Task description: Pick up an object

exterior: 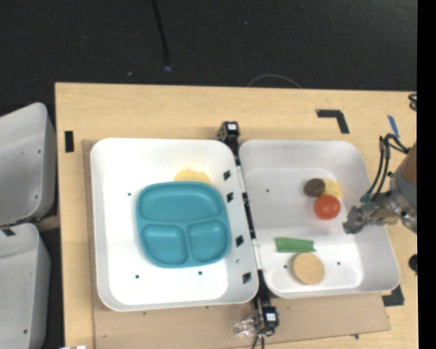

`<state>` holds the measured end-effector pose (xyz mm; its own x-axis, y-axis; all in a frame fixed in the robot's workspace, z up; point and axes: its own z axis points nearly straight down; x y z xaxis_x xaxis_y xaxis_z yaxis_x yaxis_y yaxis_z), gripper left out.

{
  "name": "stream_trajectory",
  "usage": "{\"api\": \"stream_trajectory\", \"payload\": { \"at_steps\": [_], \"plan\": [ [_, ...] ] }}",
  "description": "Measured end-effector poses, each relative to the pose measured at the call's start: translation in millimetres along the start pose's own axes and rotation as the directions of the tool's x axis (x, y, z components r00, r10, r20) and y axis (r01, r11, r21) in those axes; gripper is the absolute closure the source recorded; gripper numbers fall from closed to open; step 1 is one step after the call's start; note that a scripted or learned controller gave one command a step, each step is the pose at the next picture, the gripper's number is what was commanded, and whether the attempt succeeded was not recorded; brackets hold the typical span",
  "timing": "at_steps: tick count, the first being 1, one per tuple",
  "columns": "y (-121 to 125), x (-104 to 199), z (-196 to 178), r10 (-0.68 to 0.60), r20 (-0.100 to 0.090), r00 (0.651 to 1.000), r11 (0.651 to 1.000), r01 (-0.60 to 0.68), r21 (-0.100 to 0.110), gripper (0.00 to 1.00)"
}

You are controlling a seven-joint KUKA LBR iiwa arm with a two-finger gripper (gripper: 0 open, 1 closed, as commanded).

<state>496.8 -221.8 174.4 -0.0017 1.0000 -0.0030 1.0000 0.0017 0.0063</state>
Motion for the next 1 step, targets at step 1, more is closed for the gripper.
{"api": "stream_trajectory", "payload": {
  "at_steps": [1],
  "plan": [
    [7.3, -1.9, -63.1, -0.002, 0.001, 1.000, 1.000, 0.002, -0.002, 1.00]
  ]
}}
